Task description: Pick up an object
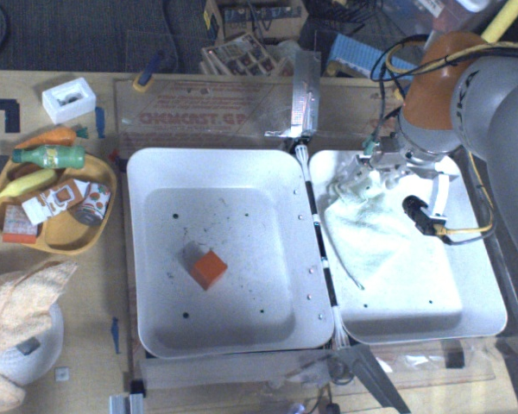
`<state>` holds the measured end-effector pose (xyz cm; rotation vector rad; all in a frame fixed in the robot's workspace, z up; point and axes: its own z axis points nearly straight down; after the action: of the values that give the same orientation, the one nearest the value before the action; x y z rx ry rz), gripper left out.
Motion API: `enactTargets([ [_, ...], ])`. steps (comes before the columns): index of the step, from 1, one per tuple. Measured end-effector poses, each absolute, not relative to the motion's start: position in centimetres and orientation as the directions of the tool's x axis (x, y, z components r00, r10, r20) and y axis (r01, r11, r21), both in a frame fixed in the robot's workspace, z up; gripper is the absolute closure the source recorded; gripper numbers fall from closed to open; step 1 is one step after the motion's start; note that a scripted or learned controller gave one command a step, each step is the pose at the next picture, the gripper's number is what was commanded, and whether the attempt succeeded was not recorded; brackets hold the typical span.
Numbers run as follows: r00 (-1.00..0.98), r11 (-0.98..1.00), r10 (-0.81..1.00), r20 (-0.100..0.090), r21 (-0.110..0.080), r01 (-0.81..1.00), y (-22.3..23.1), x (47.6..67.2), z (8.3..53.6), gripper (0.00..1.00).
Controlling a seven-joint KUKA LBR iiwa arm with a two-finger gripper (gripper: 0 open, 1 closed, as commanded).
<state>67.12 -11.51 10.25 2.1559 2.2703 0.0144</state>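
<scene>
Two shallow white bins sat side by side on the table, the left bin point(147, 197) holding a single small orange block point(210, 270) that lay a little left of and below the bin's middle, tilted so a corner pointed toward the near edge, with a faint grey smudge just beside it. The right bin point(466, 313) carried a crumpled white cloth point(371, 227) spread across its far left part. The arm point(466, 84) reached in over the far right corner of that bin, its orange band above the wrist, and the gripper point(363, 178) hung low over the cloth near the bin's far left corner, well apart from the orange block. Whether the gripper was spread or closed could not be told from this view. At the table's left edge stood a yellow bowl point(78, 240) piled with toy food and small packets.
</scene>
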Motion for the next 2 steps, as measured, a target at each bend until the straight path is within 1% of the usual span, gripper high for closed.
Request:
enactTargets([
  [1,0.031,-0.031,1.000,-0.002,0.003,1.000,-13.7,64.8,22.5,0.00],
  [2,-0.051,0.051,0.999,0.000,0.000,0.999,-13.4,66.7,11.7,0.00],
])
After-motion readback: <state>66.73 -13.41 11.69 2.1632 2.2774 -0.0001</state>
